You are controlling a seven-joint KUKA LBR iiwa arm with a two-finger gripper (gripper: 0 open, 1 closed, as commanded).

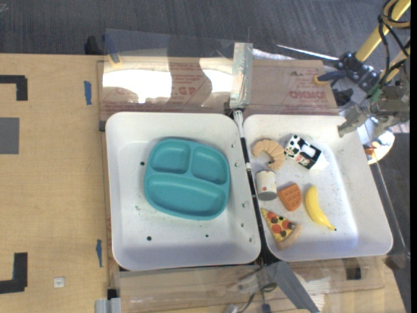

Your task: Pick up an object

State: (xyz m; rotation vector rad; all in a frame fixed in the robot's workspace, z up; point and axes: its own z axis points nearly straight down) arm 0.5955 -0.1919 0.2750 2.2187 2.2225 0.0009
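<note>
The right bin (pixel 365 240) holds several toy items. A croissant (pixel 268 150) lies at the back left, with a black-and-white cow figure (pixel 301 150) beside it. In front of them are a small white can (pixel 265 183), an orange wedge (pixel 290 196), a yellow banana (pixel 318 207) and a pizza slice (pixel 280 227). My gripper (pixel 357 117) hangs over the bin's far right corner, apart from every item and to the right of the cow figure. Nothing shows in its grasp.
A teal divided plate (pixel 187 178) lies in the left bin (pixel 124 240). A clear plastic wall (pixel 195 77) stands behind both bins, with a metal post (pixel 241 77) at the divider. Yellow cables (pixel 391 12) run along the arm at top right.
</note>
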